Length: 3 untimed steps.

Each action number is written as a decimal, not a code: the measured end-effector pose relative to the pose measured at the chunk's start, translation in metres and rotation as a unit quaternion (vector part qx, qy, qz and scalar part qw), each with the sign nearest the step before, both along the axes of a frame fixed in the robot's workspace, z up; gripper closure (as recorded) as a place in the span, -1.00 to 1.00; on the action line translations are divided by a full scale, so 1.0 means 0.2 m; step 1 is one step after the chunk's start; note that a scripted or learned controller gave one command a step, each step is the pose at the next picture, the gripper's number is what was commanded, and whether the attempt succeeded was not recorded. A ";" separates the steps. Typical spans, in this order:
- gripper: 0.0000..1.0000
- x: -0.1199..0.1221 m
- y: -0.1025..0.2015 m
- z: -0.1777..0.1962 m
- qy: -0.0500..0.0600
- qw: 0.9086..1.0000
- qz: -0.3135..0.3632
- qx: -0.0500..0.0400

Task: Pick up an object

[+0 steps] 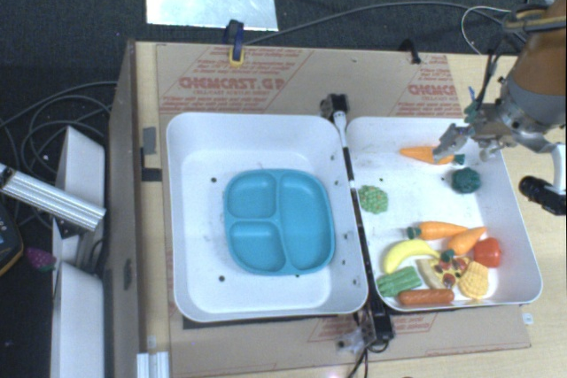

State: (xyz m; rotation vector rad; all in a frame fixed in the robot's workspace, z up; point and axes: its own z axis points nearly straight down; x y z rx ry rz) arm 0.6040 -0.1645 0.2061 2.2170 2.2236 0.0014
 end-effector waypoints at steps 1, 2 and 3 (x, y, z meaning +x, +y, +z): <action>-1.00 -0.04 -0.21 -0.61 0.000 1.000 -0.001 0.000; -1.00 0.26 -0.21 -0.61 0.002 1.000 0.001 0.000; -1.00 0.18 -0.21 -0.61 0.000 1.000 0.000 0.000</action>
